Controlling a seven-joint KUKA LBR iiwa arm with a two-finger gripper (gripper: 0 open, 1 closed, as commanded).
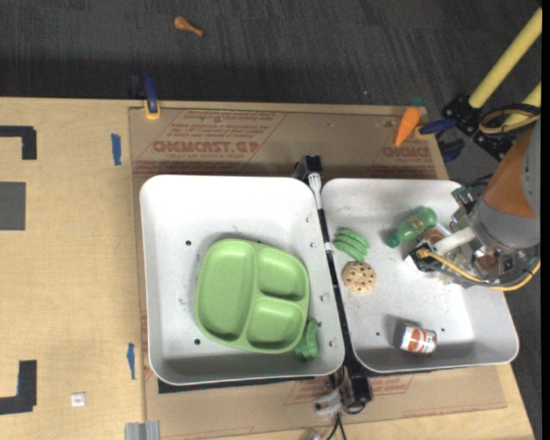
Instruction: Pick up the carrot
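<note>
The carrot [407, 125], orange with a small green top, lies on the brown cardboard just beyond the far edge of the right bin [481, 331], outside both bins. My gripper [443, 243] is low in the right bin, at its right side, well nearer the camera than the carrot. It sits just right of a green bottle [411, 226] lying on its side. The wrist and its cabling cover the gripper's tips.
The right bin also holds a green ridged piece [351, 242], a round speckled cookie [358, 276] and a red-and-white can [418, 339]. The left bin [163, 258] holds a green divided plate [252, 295] and a small green item [308, 342]. A small orange object [187, 26] lies on the dark floor.
</note>
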